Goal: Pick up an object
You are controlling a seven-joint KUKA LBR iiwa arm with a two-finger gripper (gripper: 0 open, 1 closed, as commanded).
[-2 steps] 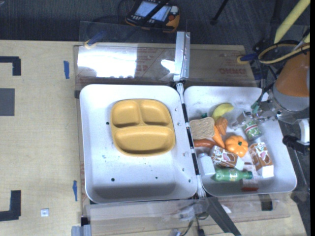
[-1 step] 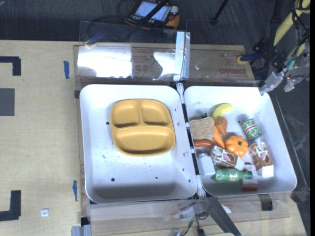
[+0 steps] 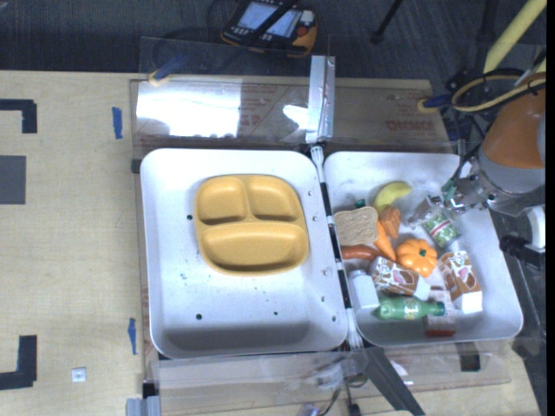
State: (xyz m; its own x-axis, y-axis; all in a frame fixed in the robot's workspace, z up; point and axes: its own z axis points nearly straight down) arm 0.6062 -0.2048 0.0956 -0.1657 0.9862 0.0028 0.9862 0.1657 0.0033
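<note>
The grey arm with its orange band [image 3: 513, 141] sits at the right edge of the table, above the far right corner of the right white bin [image 3: 503, 310]. Its gripper [image 3: 460, 193] hangs near a small green-and-white packet [image 3: 440, 230], apart from it as far as can be judged; whether it is released or clenched cannot be told from this slant.

Nothing is lifted yet, so the step in hand looks like choosing and descending on 1 object. All candidates lie in the right bin: a yellow round fruit [image 3: 392, 194], a tan slice of toy bread [image 3: 355, 227], an orange toy pumpkin [image 3: 417, 256], a green plastic bottle [image 3: 408, 309] lying near the bin's front edge, and 2 printed cartons [image 3: 457, 276].

The pumpkin or the bottle seem the best picks, since each has some free space beside it. The heap is tightly packed, so neighbours could be nudged or caught.

The left white bin [image 3: 173, 319] holds a yellow 3-compartment tray [image 3: 251, 224], well apart.
</note>
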